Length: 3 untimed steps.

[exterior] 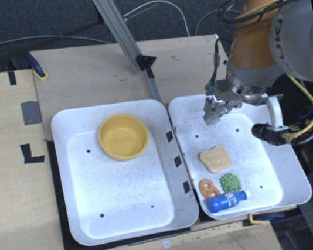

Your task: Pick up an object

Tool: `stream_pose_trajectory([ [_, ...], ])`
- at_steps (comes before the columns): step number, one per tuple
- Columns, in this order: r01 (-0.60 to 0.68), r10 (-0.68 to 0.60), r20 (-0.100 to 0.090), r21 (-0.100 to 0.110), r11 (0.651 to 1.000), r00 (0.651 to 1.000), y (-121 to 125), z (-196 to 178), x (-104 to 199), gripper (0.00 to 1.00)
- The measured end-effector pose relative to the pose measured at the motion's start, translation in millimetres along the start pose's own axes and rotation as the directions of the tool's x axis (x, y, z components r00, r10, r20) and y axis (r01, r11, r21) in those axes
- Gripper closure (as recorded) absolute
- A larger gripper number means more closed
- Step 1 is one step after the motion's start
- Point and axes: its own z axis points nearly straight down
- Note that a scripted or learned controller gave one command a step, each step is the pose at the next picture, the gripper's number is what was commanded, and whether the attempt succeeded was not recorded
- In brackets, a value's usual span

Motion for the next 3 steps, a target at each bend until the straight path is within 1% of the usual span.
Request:
stream_pose_trajectory([
  [1,0.000,0.000,0.000,0.000,1.000,1.000,-12,-5,43,1.00],
  [3,0.001,-0.001,0.001,0.001,1.000,1.000,-49,1,142,1.00],
])
